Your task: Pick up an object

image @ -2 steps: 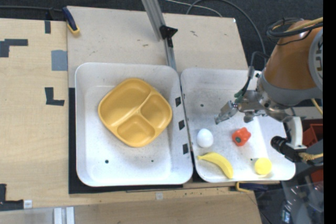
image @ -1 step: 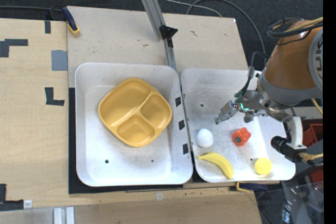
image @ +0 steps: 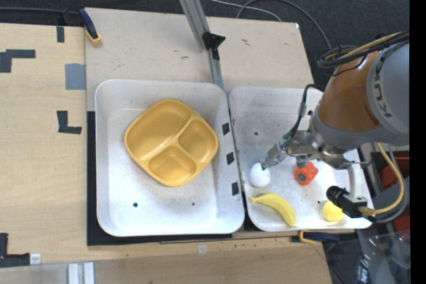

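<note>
In the right bin (image: pixel 266 103), a white ball (image: pixel 259 175) lies near the left wall. A yellow banana (image: pixel 276 207) rests by the front wall, and a small red-orange fruit (image: pixel 305 173) sits to the ball's right. A yellow lemon (image: pixel 332 211) is in the front right corner. My gripper (image: pixel 275 155) hangs low over the bin, just up and right of the white ball, with its tip close to the ball. The grey and orange arm (image: pixel 356 103) covers the bin's right side.
The left bin (image: pixel 113 203) holds a yellow divided plate (image: pixel 172 141). A slanted metal pole (image: pixel 193 3) stands behind the bins. Black cables (image: pixel 279 6) run across the bench at the back right.
</note>
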`<state>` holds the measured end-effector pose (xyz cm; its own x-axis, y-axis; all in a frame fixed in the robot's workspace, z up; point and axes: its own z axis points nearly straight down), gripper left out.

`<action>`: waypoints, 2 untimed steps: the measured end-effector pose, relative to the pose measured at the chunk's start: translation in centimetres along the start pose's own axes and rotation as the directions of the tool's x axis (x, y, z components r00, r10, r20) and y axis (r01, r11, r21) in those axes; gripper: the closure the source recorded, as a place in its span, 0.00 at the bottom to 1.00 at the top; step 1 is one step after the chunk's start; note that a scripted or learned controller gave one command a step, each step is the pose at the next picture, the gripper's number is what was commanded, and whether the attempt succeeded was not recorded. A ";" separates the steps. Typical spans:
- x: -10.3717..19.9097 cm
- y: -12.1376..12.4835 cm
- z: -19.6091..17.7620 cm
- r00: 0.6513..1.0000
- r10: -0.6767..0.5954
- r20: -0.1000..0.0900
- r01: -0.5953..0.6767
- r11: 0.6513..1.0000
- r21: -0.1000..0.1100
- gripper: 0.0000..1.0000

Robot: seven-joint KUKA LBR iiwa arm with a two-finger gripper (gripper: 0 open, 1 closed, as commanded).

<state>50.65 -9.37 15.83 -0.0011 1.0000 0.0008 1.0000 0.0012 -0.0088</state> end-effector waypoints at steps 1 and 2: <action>-0.1 0.8 5.1 1.000 0.000 0.000 0.000 1.000 -0.001 0.00; -0.1 0.8 6.9 1.000 0.000 0.001 0.000 1.000 -0.007 0.00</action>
<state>51.38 -9.43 8.91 -0.0010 1.0000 -0.0004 1.0000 0.0010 -0.0021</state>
